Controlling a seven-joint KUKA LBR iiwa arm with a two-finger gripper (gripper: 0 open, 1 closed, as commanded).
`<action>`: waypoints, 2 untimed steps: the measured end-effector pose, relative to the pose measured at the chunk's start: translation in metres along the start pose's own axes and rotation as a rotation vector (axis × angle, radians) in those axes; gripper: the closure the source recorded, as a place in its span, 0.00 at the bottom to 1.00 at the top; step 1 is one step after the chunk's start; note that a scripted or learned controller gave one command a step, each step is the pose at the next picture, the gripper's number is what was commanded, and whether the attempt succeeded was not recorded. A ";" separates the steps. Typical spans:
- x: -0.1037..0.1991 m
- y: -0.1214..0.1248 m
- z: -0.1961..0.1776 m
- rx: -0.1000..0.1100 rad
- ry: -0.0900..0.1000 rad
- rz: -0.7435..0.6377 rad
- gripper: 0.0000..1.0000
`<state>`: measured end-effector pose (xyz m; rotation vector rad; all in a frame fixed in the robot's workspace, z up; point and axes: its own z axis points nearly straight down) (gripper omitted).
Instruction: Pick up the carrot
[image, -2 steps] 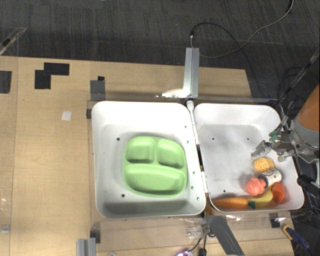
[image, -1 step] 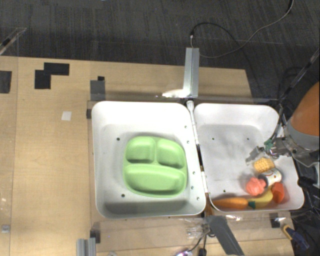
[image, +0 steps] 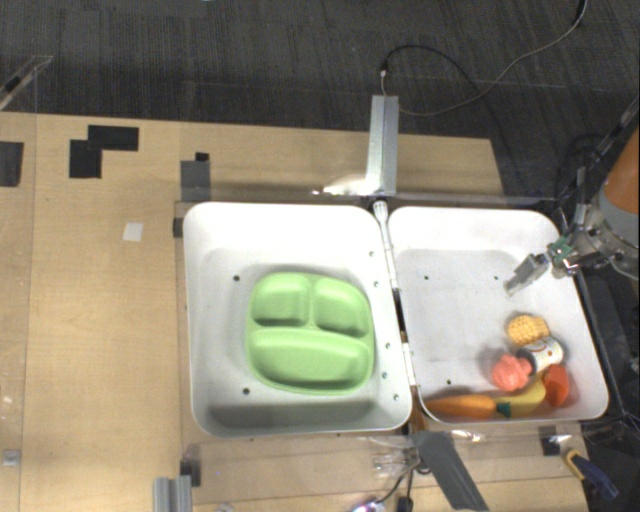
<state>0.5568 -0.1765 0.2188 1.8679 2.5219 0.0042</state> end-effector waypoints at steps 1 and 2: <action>0.019 -0.021 0.047 0.002 0.001 0.022 0.00; 0.001 -0.028 0.054 0.001 0.000 -0.206 0.00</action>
